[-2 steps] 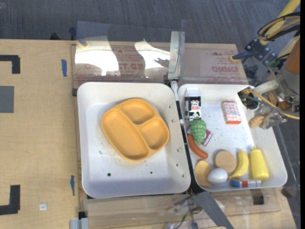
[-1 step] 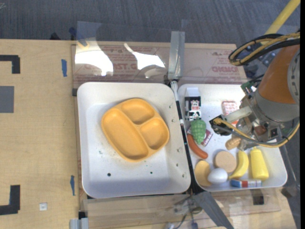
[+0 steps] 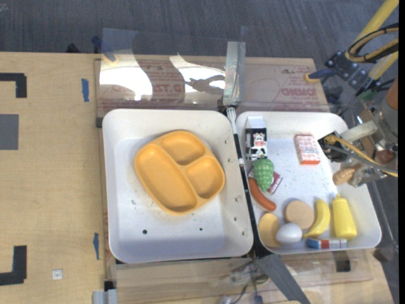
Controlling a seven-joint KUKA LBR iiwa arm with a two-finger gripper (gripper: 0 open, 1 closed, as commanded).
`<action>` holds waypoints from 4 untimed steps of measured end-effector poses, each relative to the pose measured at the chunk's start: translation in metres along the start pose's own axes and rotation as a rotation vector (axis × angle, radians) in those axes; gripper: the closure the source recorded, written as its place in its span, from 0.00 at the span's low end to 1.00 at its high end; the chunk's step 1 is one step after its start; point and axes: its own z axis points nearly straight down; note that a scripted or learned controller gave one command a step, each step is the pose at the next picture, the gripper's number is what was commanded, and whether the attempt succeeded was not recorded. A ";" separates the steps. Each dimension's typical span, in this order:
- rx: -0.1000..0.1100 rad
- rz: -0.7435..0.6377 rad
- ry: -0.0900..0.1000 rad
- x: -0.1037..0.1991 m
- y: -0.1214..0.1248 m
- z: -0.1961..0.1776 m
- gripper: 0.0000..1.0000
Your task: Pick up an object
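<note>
End effector hovers over right bin's edge.

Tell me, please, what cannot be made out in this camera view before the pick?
- Gripper: at the right bin's right rim, amid cables; finger state unreadable.
- Small carton: print too small to read.
- Marker: partly tucked under the banana and yellow bottle.

Robot lab bench, taped plywood top, two white bins, toy food
</note>
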 end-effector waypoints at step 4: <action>0.001 0.023 0.004 0.020 -0.014 0.187 1.00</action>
